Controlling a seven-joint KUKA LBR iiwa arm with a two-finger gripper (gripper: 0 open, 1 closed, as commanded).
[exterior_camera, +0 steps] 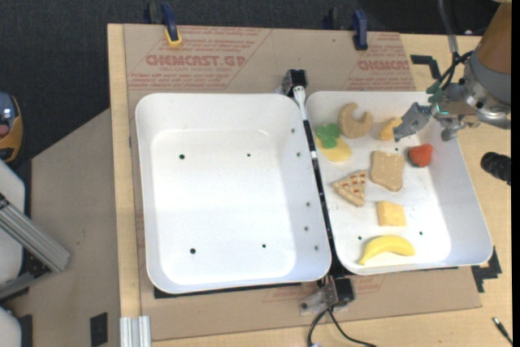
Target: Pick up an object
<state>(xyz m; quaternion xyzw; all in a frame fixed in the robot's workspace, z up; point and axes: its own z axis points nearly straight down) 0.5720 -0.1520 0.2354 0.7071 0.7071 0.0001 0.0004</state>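
Nearest us, we are seeing a banana [387, 248]. Our end effector [424, 123], fingers spread and grasping nothing, is hovering above a red tomato [420, 155]: probably light, slippery; grip its sides.

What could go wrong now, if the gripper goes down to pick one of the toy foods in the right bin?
1. The gripper hangs near the far right of the right bin, close to a small yellow piece and a red piece; it may push one away rather than catch it.
2. The foods lie close together, like the toast and pizza slice, so the fingers might land on two.
3. The flat pieces may slip.
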